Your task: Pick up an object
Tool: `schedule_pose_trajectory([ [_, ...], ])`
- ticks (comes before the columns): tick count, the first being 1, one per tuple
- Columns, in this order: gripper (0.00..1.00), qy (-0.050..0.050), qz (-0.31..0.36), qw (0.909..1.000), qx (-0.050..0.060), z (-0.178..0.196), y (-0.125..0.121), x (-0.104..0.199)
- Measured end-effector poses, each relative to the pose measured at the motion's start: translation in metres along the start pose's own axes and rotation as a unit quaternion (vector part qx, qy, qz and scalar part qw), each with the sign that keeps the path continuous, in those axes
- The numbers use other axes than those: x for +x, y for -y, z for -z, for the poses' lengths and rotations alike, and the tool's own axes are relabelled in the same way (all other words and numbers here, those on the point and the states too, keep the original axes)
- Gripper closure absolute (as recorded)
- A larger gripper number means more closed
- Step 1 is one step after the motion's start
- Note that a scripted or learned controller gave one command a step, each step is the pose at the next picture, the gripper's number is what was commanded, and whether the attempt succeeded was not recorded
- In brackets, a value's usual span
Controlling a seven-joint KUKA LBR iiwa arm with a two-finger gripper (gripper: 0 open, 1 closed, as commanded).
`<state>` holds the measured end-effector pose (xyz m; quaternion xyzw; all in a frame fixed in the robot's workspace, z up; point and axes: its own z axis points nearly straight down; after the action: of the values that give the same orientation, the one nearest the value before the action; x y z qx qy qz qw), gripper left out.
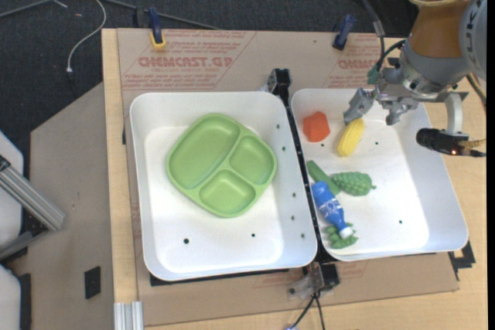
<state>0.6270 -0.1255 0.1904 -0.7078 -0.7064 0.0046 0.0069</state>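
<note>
My gripper [377,110] hangs over the back of the right bin [418,212], open, with its two grey fingers spread and nothing between them. A yellow corn cob [350,137] lies just below and left of the left finger. An orange-red block [315,127] sits at the bin's back left. A green leafy toy [352,182] lies in the middle-left. A blue bottle [328,206] rests along the left wall, with a small green piece [344,239] at its near end.
The left bin [155,243] holds a green divided plate [222,164]. A black clamp [279,79] sits between the bins at the back, with blue clamps [157,33] on the board's far edge. The right half of the right bin is bare white floor.
</note>
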Motion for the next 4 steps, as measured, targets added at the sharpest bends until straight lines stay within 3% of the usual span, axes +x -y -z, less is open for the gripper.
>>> schedule_pose_trajectory([
  [1,0.0,0.001,0.001,1.0,-0.006,0.007,-0.003,0.0],
  [3,0.0,0.0,0.002,1.0,-0.002,-0.104,-0.002,0.01],
  [4,0.0,0.001,0.001,1.0,-0.005,-0.107,-0.001,0.01],
])
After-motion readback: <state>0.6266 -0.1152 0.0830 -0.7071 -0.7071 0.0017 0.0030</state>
